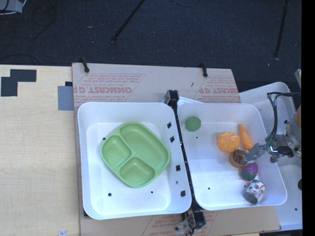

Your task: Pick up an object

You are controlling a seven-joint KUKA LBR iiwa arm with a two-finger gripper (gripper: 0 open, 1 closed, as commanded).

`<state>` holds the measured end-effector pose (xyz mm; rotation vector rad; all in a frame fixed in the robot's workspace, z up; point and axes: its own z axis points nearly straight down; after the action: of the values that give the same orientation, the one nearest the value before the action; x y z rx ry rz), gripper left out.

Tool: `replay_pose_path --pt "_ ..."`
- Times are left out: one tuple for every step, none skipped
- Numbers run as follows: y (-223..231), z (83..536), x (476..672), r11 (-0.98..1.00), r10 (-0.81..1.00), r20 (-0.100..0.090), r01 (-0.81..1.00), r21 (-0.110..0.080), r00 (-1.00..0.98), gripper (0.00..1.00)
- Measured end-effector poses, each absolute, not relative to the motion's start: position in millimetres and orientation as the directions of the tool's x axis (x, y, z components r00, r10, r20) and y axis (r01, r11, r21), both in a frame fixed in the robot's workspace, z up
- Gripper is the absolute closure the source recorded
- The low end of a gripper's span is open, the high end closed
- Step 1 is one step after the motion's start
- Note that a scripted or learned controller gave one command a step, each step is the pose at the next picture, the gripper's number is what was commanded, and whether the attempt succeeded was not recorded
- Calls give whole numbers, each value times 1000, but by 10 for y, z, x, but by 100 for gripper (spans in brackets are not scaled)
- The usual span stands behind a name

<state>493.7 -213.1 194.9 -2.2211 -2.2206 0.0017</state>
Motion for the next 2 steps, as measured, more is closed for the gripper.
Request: replay_pose_path --pt "-2045 1489 4925 1 1000 3 1000 -6 -1 0" --pt "-2034 1060 4914 0 1000 3 1000 -6 0 0"
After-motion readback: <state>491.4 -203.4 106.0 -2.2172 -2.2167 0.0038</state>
